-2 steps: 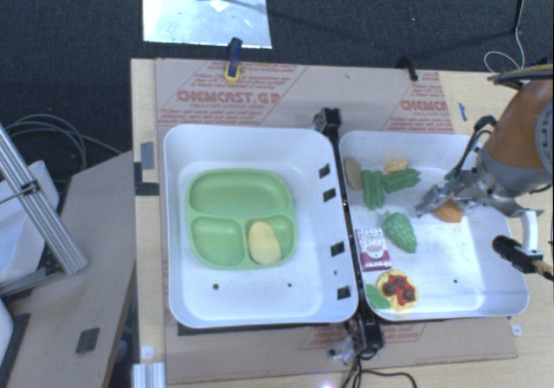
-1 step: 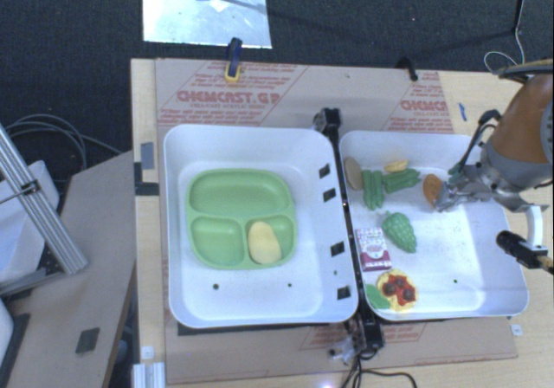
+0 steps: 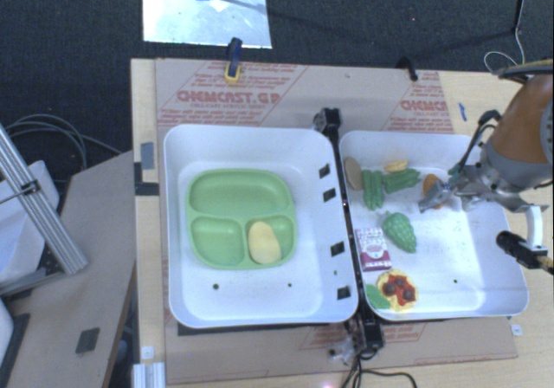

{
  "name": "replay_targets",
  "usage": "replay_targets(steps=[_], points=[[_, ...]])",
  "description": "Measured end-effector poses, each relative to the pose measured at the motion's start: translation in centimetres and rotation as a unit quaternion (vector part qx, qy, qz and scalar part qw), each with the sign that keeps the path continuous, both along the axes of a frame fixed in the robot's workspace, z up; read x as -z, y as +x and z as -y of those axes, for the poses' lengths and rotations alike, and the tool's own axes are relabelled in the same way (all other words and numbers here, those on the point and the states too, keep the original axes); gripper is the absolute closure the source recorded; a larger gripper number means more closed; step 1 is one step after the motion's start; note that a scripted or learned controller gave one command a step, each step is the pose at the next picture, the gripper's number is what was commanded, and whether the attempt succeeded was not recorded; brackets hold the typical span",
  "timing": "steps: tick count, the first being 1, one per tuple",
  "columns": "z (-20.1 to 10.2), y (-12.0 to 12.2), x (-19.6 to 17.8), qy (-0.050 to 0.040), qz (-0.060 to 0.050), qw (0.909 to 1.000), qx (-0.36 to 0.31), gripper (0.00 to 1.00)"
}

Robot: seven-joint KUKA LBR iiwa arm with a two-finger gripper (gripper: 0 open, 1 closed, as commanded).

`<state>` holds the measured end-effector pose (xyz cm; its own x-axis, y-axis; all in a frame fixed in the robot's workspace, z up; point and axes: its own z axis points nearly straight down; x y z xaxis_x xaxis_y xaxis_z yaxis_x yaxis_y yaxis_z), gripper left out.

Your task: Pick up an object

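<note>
1. Camera view: two white bins are seen side by side; left bin [image 3: 186,291], right bin [image 3: 493,291].
2. Left bin: a green divided tray [image 3: 216,196] is held, w/ a yellow item [image 3: 264,242] in its lower-right compartment.
3. Right bin: green toy veg [image 3: 385,183], a green leafy piece [image 3: 400,231], a small packet [image 3: 373,248] and a pizza-like toy [image 3: 396,289] are contained.
4. Gripper [image 3: 435,196] is positioned low over right bin's upper part, touching an orange object [image 3: 430,198]. Finger state: cannot be determined.
</note>
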<state>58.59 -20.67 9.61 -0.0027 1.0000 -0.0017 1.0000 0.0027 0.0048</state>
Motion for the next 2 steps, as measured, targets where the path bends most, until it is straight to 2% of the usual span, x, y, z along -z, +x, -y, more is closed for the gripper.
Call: replay_targets(steps=[1,2], points=[[-0.1,2.9,1.1,0.0004,0.000,1.0000,-0.001,0.00],[0.0,2.9,-0.1,-0.0002,0.001,1.0000,-0.002,1.00]])
